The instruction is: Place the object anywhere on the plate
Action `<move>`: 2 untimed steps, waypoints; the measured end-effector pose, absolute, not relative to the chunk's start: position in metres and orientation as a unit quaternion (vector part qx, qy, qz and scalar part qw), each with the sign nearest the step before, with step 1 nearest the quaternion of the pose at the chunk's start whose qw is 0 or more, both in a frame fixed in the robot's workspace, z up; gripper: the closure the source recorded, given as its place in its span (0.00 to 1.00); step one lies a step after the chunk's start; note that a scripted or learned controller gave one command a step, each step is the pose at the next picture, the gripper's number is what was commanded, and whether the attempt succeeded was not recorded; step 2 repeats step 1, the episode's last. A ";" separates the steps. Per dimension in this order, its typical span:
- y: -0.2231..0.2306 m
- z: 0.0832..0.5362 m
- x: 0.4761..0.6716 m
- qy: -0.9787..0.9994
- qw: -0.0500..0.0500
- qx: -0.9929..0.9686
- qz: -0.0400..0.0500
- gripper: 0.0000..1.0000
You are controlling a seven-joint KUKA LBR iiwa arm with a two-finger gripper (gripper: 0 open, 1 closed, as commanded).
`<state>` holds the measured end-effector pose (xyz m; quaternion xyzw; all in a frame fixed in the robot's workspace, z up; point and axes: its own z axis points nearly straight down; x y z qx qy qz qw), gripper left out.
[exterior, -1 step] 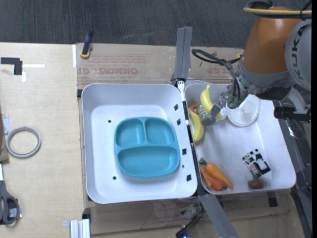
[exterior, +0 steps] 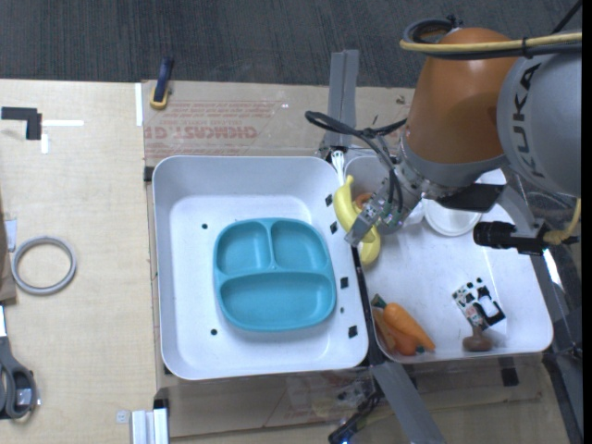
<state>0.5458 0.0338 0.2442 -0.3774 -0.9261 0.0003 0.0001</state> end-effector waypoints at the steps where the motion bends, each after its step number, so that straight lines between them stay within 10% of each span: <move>1: 0.034 0.244 0.546 -0.926 0.000 -0.377 0.001 0.00; 2: 0.034 0.244 0.546 -0.926 0.000 -0.377 0.001 0.00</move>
